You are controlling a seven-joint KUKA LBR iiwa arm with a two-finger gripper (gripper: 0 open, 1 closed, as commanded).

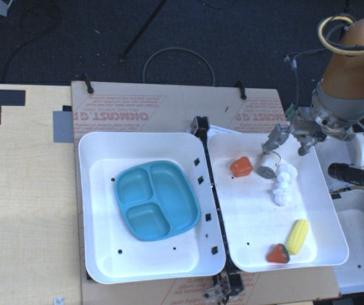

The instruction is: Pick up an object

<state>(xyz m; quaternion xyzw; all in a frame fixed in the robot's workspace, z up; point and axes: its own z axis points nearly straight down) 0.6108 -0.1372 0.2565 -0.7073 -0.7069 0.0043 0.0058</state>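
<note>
My gripper (287,146) hovers over the back of the right bin (245,234), open, with nothing between its fingers. Just below its left finger (272,138) lies a small grey-white cup (268,165) on its side. An orange-red toy pepper (241,166) sits left of the cup. A white lumpy object (284,187) lies to the cup's lower right. Near the bin's front right corner are a yellow corn cob (298,236) and a red strawberry (277,253).
The left bin (99,234) holds a blue divided plate (157,199). A black divider (210,196) runs between the bins. The grey arm with its orange band (347,62) comes in from the upper right. Cardboard (143,110) lies behind the bins.
</note>
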